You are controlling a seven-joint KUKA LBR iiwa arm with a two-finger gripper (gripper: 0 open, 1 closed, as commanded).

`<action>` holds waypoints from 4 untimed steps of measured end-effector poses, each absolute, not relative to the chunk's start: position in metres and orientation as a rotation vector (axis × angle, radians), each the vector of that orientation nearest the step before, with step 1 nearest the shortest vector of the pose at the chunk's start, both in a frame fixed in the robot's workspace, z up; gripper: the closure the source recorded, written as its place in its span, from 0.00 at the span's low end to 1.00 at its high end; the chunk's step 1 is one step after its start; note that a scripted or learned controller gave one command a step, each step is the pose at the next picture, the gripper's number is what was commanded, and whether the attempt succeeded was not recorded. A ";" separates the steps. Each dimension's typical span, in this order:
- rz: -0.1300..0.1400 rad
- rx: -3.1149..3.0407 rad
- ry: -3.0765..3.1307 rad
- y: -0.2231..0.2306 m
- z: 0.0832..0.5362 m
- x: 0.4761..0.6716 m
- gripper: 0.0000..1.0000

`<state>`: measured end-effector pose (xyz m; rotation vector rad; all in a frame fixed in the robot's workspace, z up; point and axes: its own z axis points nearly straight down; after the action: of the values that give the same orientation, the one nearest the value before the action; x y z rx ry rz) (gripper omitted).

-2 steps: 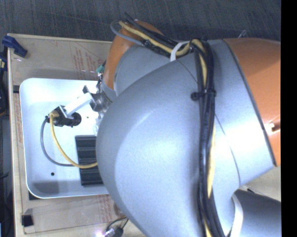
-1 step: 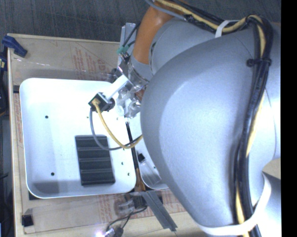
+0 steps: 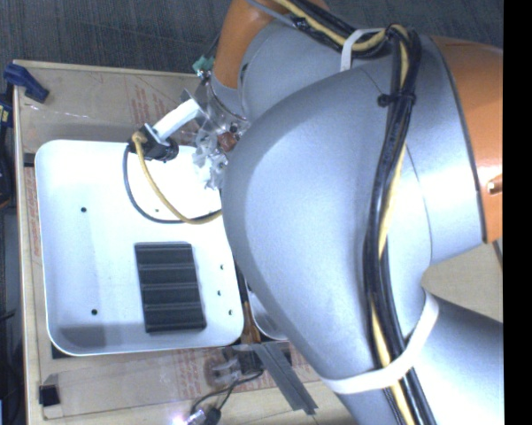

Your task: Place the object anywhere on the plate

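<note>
A black ribbed rectangular block lies flat on the floor of the left white bin, toward its near right part. My gripper hangs over the far right corner of that bin, well away from the block, with its tip a blur of small metal parts. The bulky grey arm covers almost all of the right bin; a curved white edge peeks out beneath it.
A black and yellow cable loops down from the wrist over the left bin's far side. Blue clamps sit at the bench's far left corner. A metal bracket and wires lie at the near bench edge.
</note>
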<state>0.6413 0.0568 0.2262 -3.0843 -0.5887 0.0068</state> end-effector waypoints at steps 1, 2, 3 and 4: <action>0.003 -3.113 -0.402 0.137 0.092 0.597 1.00; 0.010 -3.023 -0.831 0.062 0.191 0.492 1.00; 0.014 -3.049 -0.743 0.102 0.134 0.538 1.00; 0.006 -2.803 -1.408 0.111 0.232 0.537 1.00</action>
<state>0.5372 0.1114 0.2323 -2.8033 -1.4082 0.0062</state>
